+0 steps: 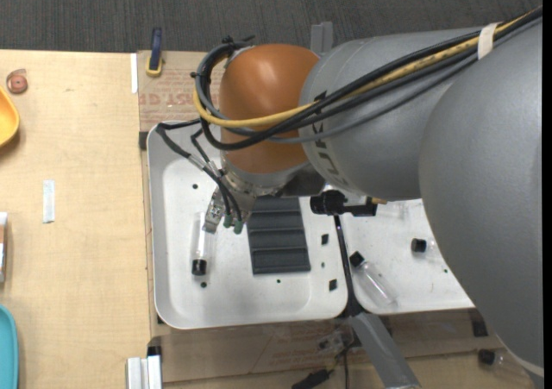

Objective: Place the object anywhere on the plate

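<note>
A clear tube with a black cap (200, 247) lies in the left bin (172, 292), near its left wall. My gripper (278, 239) hangs over the middle of that bin and appears from above as a dark ribbed block below the orange wrist band (259, 103). It sits just right of the tube and apart from it. A cable bundle with green ends (226, 210) dangles between the wrist and the tube's upper end. A yellow dish rim (5, 120) pokes in at the far left edge of the bench.
The right bin (431, 292) holds a clear capped piece (373, 281) and a small black part (419, 246). The grey arm covers most of the right side. On the wooden bench to the left are a white strip (48, 202), a teal edge (5, 344) and a blue clamp (155, 44).
</note>
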{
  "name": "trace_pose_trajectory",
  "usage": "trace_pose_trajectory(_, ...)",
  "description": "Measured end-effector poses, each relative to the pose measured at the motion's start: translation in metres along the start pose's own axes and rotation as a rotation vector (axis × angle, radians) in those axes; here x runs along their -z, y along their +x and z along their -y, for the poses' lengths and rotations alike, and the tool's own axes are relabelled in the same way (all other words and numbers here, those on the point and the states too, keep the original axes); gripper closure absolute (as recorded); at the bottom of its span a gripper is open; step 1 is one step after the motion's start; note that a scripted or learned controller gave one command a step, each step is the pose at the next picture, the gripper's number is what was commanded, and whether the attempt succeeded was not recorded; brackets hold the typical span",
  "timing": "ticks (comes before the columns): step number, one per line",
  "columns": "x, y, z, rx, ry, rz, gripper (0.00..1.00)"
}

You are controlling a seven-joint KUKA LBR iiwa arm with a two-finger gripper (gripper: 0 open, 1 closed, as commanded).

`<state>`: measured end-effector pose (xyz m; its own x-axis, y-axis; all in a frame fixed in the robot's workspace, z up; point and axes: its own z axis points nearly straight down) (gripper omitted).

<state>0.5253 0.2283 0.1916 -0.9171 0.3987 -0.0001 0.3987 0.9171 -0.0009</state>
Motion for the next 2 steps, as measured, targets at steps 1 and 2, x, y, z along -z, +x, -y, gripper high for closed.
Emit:
trace_pose_trajectory(1,0.048,-0.024,-0.008,0.198,-0.001,0.003,1.00)
trace_pose_trajectory(2,0.006,-0.065,-0.028,0.125,-0.001,0.001,1.00)
